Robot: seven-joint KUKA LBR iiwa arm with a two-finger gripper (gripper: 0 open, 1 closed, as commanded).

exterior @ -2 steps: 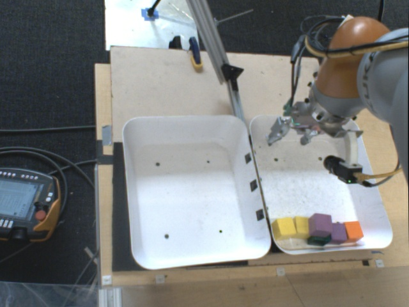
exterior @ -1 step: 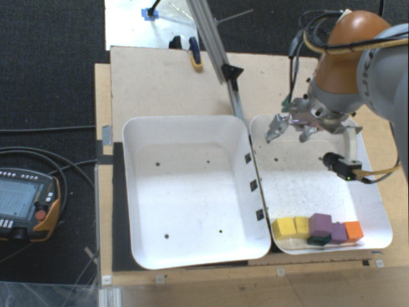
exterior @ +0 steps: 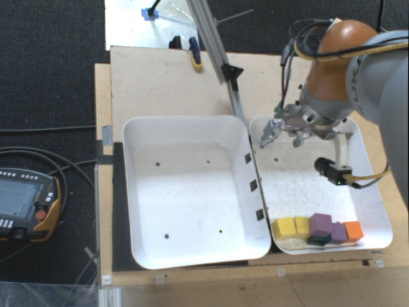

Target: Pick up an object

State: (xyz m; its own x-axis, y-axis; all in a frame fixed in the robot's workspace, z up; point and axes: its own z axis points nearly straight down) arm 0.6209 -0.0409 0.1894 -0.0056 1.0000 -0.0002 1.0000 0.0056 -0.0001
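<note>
Overhead, at about 11 o'clock within the right bin (exterior: pixel 300 194): the gripper (exterior: pixel 282 139), spread apart, pinching nothing, with bare white bin floor between the two prongs. Hung from the grey arm (exterior: pixel 380 75), under the orange band (exterior: pixel 339 43), reaching in from 3 o'clock. Just at 4 o'clock of the gripper, a small black unit (exterior: pixel 329 169) on the wrist, trailing a thin cable.

Down at 6 o'clock of the same bin, well apart from the gripper and packed against the near wall: a cluster of blocks. From 9 o'clock to 3 o'clock along that row: a yellow block (exterior: pixel 284 228) touching a second yellow block (exterior: pixel 301 224), then a dark purple block (exterior: pixel 320 222), a lighter purple block (exterior: pixel 338 233) and an orange block (exterior: pixel 353 230) at the end. Tucked at 6 o'clock of the dark purple one, touching it: a dark green block (exterior: pixel 318 240). All lying flat on the bin floor, none lifted.

At 9 o'clock of the right bin, side by side with it and sharing a rim line: the left bin (exterior: pixel 185 184), white with a few dark dots on its floor. Beneath both, the pale bench board (exterior: pixel 166 82). Toward 12 o'clock, a slanted metal strut (exterior: pixel 208 24) crossing the board, and beside it a blue-and-yellow tool (exterior: pixel 195 51). Far out at 9 o'clock on the dark floor, a teach pendant (exterior: pixel 22 203) with its cable.
</note>
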